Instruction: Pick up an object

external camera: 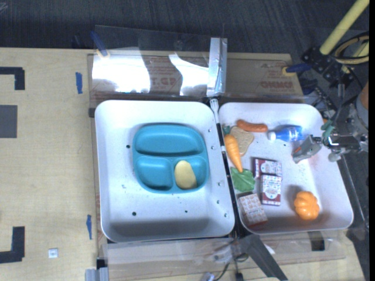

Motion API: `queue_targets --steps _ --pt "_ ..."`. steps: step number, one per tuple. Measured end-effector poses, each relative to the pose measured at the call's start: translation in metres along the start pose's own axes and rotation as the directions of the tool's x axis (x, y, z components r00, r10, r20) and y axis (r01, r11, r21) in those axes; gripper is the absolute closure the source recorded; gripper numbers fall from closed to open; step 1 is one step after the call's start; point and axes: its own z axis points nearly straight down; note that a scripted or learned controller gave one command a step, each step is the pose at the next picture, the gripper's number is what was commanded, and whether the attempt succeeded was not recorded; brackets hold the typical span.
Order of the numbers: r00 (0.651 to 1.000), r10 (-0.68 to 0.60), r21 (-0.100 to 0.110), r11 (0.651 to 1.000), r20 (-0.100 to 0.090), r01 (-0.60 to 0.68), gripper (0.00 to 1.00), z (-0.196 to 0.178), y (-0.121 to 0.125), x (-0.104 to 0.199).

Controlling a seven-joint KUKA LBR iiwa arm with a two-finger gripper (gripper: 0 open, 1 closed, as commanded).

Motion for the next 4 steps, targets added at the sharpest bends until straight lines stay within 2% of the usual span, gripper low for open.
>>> queue_targets --steps 1,2,3,4 --pt "0.999 0.052 0.010 0.999 -0.002 -0.052 0.00 0.096 0.046 0.003" --pt "0.989 0.149 -0.001 0.989 0.001 -0.149 0.00 0.114 0.076 -0.031" --pt "0.997 0.083 -0.003 0.997 -0.006 -0.083 0.00 0.184 0.108 -0.070" --pt "1.000 0.026 -0.003 1.000 0.001 -0.026 0.00 0.192 0.108 -0.046"
